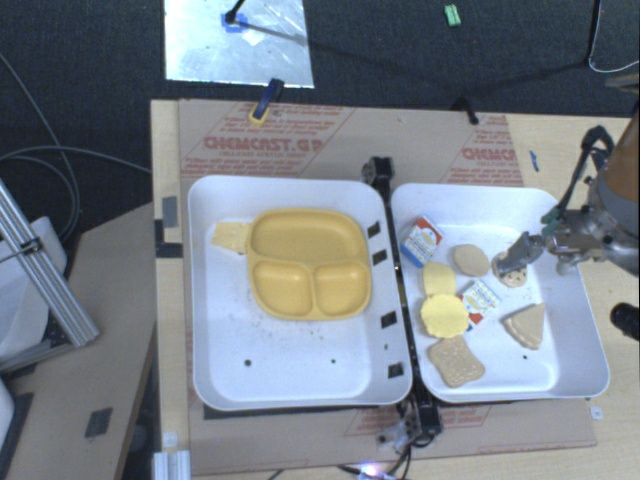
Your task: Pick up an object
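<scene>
Two white bins sit side by side on the worktop (330, 133). The left bin (215, 348) holds a yellow tray (307, 264) with three sections, and a small yellow slice (230, 236) pokes out at the tray's 9 o'clock side.

The right bin (575, 353) holds play food. A red and white box (421, 240) lies at 10 o'clock in this bin. A tan round bun (470, 260) sits near the middle, and a yellow round piece (444, 315) lies at the bun's 7 o'clock. A slice of toast (456, 361) rests at 6 o'clock in the bin, and a pale wedge (526, 325) lies at 4 o'clock.

The arm comes in from 3 o'clock. Its end effector (512, 260) hangs low at 2 o'clock in the right bin, right over a small round cookie (515, 277). I cannot tell if it is open, closed, or gripping something.
</scene>
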Controlling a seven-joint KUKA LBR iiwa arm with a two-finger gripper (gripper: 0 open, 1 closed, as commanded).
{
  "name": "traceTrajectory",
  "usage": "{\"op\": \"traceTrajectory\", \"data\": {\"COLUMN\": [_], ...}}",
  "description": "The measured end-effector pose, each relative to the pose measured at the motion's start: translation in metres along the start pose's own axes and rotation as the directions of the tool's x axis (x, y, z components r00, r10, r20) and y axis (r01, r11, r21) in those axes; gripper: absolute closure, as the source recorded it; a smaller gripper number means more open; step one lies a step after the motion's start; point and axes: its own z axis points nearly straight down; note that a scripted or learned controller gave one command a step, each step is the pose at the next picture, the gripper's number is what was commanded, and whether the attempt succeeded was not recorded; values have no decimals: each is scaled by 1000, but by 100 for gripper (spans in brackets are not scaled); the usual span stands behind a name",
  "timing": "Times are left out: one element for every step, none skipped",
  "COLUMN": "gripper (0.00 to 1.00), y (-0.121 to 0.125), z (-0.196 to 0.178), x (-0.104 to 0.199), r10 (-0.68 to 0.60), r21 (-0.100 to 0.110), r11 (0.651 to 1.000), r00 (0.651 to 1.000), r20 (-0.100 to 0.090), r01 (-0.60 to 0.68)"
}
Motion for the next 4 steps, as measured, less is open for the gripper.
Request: {"op": "traceTrajectory", "data": {"gripper": [0, 0, 100, 0], "y": [46, 21, 24, 23], "z": [125, 187, 172, 173], "x": [45, 39, 37, 37], "r10": [-7, 2, 4, 4], "r21": [6, -16, -24, -21], "r11": [1000, 1000, 1000, 1000], "r00": [1000, 1000, 1000, 1000], "r20": [-3, 6, 10, 9], "r01": [7, -2, -3, -3]}}
